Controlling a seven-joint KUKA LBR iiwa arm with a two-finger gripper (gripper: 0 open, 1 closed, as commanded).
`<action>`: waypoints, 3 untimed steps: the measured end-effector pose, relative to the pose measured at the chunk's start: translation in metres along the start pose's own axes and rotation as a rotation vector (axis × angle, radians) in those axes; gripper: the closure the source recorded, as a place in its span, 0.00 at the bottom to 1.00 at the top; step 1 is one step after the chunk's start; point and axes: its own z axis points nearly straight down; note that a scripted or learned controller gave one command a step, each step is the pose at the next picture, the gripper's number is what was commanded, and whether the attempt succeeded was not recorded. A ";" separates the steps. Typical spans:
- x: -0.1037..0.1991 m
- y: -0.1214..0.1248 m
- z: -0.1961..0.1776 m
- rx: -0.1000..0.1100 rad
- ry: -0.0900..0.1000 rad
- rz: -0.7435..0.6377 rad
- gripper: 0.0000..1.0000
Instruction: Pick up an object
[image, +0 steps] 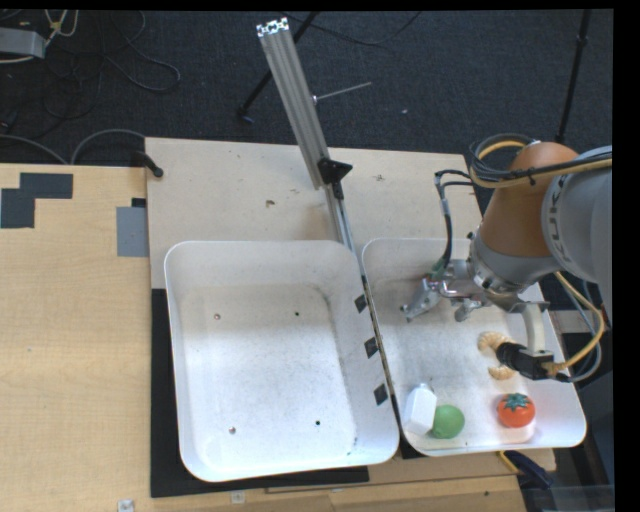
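Overhead, the grey arm (560, 225) with its orange band reaches in from the right and hangs over the right bin (400, 262), in that bin's far half. Its jaws (437, 297) are at the end of a metal wrist assembly, pointing left and slightly down toward the bin floor; whether they are spread or pressed together cannot be told from this angle, and nothing is visible between them.

Loose things lie in the near part of the right bin. A green ball (448, 421) sits near the bin's near edge, touching a small white block (420, 408) just to its left. To the right of the ball, apart from it, stands a red tomato-like toy (515, 410) with a green top. Farther back along the right side lie two pale tan pieces (490, 342), one behind the other, partly hidden by a black fitting (528, 360) and cables running off the arm.

The left bin (262, 360) sits beside the right one, their rims touching along a seam marked by small black clips (371, 346). Both bins rest on the table (230, 195), with a pale wooden surface (70, 340) to the left. A slanted aluminium rail (300, 105) rises from the far edge between the bins toward the dark floor (420, 60) beyond.
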 end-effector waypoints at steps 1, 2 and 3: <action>0.000 0.001 0.038 -0.008 -0.002 0.001 0.00; -0.001 0.001 0.028 -0.007 -0.002 0.008 1.00; 0.002 -0.002 -0.015 -0.010 -0.002 0.004 1.00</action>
